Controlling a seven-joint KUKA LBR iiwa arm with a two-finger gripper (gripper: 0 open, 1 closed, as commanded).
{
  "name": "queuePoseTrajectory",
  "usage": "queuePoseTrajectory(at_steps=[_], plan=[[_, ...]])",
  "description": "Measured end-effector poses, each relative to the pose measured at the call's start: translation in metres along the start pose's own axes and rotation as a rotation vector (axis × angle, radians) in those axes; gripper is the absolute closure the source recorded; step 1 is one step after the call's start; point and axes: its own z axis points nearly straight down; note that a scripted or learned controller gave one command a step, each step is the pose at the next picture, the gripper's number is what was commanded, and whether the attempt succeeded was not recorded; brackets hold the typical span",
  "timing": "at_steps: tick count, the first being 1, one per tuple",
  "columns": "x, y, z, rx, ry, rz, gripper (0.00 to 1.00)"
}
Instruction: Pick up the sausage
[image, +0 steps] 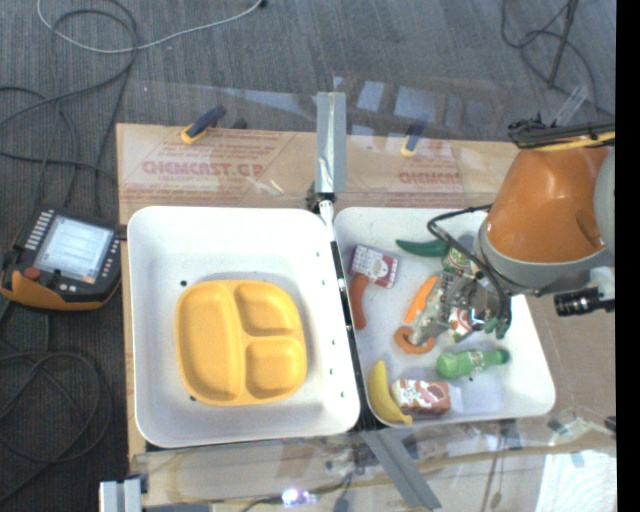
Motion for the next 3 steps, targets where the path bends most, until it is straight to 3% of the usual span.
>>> queuePoseTrajectory(at_steps=[1,2,3], plan=[[-0.010,-0.007,0.018,-0.001,0.000,-0.282,1.00],[0.017,-0.013,-0.081,-0.003,-0.004,-0.028,1.00],[0.016,-0.012,-0.090,-0.004,-0.006,-0.030,1.00]])
